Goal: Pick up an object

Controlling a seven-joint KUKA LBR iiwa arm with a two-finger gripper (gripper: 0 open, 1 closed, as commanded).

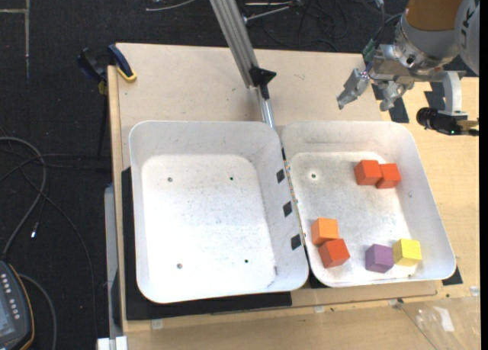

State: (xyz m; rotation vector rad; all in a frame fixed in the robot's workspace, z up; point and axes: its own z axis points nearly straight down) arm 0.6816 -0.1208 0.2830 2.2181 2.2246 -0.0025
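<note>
Gripper point(371, 94) fingers apart, holding nothing, above bench behind right bin point(427, 188) w/ 6 blocks; left bin point(137, 188)

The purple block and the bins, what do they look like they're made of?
Purple block: likely painted wood or foam; matte faces, crisp edges, no shine. Right bin and left bin: probably moulded plastic; smooth white walls, rounded corners, scuffed and speckled floors.
</note>
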